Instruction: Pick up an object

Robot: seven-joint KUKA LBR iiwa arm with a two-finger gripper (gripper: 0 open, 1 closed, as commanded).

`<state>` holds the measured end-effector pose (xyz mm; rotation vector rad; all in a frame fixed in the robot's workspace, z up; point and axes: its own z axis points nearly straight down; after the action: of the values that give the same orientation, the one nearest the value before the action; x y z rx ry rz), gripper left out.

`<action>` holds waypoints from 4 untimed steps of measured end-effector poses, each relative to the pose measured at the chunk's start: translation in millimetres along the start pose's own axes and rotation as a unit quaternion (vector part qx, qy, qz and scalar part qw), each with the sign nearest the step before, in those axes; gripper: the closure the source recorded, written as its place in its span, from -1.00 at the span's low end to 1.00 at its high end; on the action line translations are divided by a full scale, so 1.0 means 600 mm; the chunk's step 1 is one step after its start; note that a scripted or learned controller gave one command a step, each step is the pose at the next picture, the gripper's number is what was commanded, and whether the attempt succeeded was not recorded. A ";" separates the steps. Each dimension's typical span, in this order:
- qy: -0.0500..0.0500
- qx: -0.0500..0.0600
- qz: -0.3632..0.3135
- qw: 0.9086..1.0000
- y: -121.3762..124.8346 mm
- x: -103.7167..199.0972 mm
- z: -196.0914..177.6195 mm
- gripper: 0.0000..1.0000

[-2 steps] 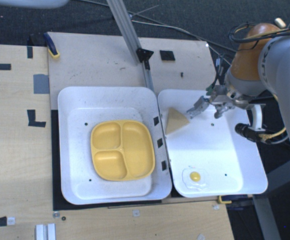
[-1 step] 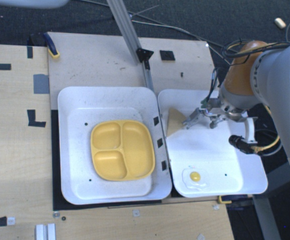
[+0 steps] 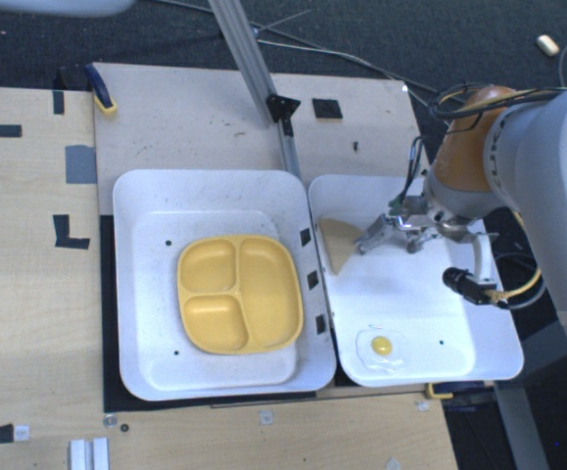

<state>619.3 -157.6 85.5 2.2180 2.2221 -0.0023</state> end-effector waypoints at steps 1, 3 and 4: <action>-0.001 -0.003 -0.001 1.000 0.002 -0.001 -0.021 1.00; 0.001 -0.001 0.000 1.000 0.006 -0.007 -0.211 1.00; 0.002 0.000 -0.002 1.000 0.011 0.085 -0.230 1.00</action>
<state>625.7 -106.1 223.4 2.2157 2.2283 0.0010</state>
